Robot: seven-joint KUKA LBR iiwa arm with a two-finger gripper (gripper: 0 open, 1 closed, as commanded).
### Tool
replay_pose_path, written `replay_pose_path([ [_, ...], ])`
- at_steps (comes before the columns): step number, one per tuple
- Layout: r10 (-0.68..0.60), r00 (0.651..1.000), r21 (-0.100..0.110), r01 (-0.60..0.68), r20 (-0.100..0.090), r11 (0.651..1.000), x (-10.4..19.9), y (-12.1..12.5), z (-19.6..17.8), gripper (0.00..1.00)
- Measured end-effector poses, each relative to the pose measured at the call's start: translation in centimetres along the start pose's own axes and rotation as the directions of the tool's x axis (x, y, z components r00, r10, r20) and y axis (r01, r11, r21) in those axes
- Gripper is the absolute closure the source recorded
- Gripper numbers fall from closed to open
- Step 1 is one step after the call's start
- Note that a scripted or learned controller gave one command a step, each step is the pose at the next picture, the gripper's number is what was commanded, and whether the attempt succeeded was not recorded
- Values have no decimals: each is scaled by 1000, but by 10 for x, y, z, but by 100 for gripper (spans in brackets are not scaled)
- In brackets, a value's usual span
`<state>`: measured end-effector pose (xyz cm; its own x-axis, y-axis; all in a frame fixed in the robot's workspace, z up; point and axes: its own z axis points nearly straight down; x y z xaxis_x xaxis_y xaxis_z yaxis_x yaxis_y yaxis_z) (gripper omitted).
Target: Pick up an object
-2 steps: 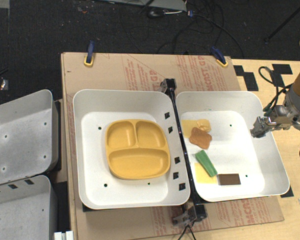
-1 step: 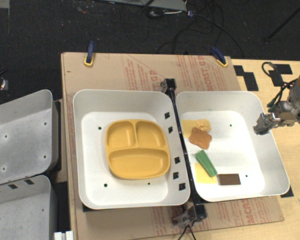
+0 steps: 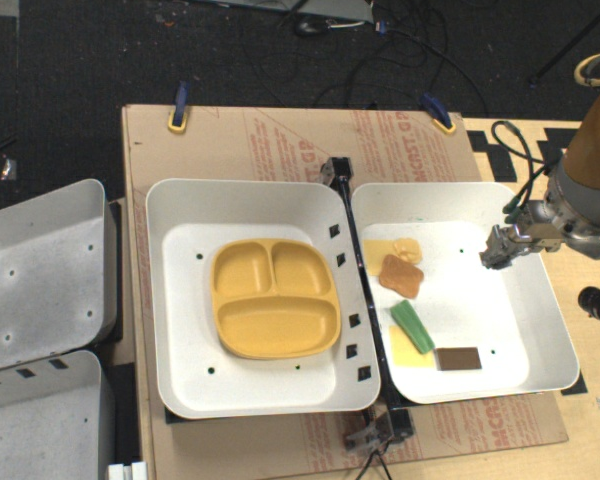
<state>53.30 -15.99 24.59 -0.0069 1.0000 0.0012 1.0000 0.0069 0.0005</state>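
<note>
Gripper [image 3: 497, 251] hangs over the right bin [image 3: 520, 368], near its right wall, with nothing seen between the fingers. Well to the fingers' left lie a brown lump [image 3: 401, 276] and a pale yellow piece [image 3: 404, 249] touching it. Lower left of the fingers: a green stick [image 3: 413, 325] and a brown block [image 3: 458, 359]. Far left, a yellow divided tray [image 3: 276, 298] sits in the left bin [image 3: 180, 368].

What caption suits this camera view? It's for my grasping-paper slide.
KUKA arm's gripper poised over the right bin of small objects; yellow divided tray in the left bin.
</note>
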Motion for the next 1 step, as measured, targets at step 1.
replay_pose_path([
  [1,-1,1000,2,1,-1,1000,53,-7,9,100],
])
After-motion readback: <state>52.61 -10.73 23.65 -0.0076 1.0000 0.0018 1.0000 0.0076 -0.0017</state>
